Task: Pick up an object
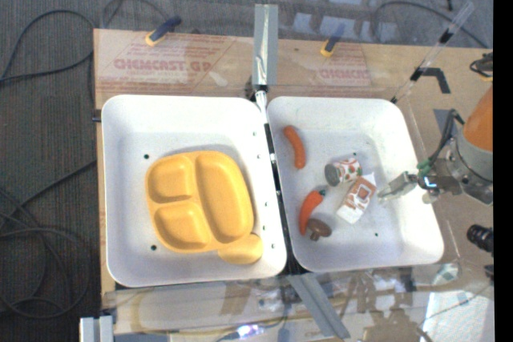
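A: Surface (160,64) noted, brown board with red lettering, carrying two shallow white bins side by side. Left bin (120,172)?

B: Yellow divided tray (200,200), three compartments, lying near the middle. A yellow rounded piece (242,250) touches its lower right corner, close to the bin's lower right wall.

A: Right bin (401,236)?

B: Five things. Orange sausage-shaped item (296,146) in the upper left part, near the divider. Small can (343,171) with a red and white label on its side around the centre. White carton (357,198) with a red print just below and right of the can, tilted. Carrot (311,208) lower left of centre, green top pointing up-right. Brown mushroom-like piece (318,230) touching the carrot's lower end.

A: Arm?

B: Enters at the right edge of the frame, orange band at mid right. Gripper (401,185) reaches over the right bin's right side, pointing left, just right of the carton and apart from it.

A: Fingers?

B: Nothing between them. Too small and blurred; I cannot tell whether they are spread or closed.

A: Surroundings?

B: Dark carpet, black cables (48,36) at the left.
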`<state>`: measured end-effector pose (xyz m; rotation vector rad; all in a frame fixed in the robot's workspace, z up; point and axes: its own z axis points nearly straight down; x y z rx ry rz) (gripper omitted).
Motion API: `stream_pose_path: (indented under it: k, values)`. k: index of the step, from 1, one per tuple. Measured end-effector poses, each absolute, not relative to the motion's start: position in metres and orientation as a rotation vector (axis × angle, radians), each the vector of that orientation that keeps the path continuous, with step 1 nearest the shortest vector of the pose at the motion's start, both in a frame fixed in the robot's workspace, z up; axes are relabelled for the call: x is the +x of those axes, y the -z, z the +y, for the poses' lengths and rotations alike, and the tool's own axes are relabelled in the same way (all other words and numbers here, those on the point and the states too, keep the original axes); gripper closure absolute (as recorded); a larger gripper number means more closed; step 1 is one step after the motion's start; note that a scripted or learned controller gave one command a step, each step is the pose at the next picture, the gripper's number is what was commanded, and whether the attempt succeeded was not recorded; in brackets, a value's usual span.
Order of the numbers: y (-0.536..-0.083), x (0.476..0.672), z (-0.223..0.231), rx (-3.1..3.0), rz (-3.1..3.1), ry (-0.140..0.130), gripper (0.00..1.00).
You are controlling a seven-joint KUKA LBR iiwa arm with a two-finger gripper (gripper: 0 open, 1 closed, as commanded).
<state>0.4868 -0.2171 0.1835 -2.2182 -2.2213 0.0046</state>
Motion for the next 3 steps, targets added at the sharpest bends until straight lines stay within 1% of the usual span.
stream_pose_path:
  k: [1, 2, 3]
  values:
    - [-0.108, 0.563, -0.206, -2.391, -2.029, -0.002, 0.0]
    - [-0.089, 0.567, -0.189, -2.424, -2.014, 0.001, 0.0]
    - [-0.099, 0.568, -0.188, -2.423, -2.018, 0.001, 1.0]
